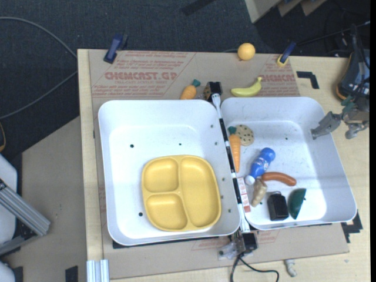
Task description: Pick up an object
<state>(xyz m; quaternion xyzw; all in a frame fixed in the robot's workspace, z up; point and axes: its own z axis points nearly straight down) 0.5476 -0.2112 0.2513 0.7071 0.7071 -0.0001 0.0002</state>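
Your tool [339,124] stood at the right bin's [320,109] far edge, seemingly spread and holding nothing. The carrot [235,150], blue bottle [261,161] and sausage [278,178] lay untouched inside. You had no pick made.

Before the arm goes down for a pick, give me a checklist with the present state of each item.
1. Gripper above the right bin: ok, it sits over the bin's right rim.
2. Nothing held already: ok, no object shows at the gripper.
3. Jaws open wide enough: cannot tell.
4. Targets within the right bin: ok, the carrot, blue bottle, sausage and black block lie in its left and lower part.
5. Target free of neighbours: not ok, the bottle and sausage lie close together.
6. Gripper over a target: not ok, the objects lie to its left in the view.
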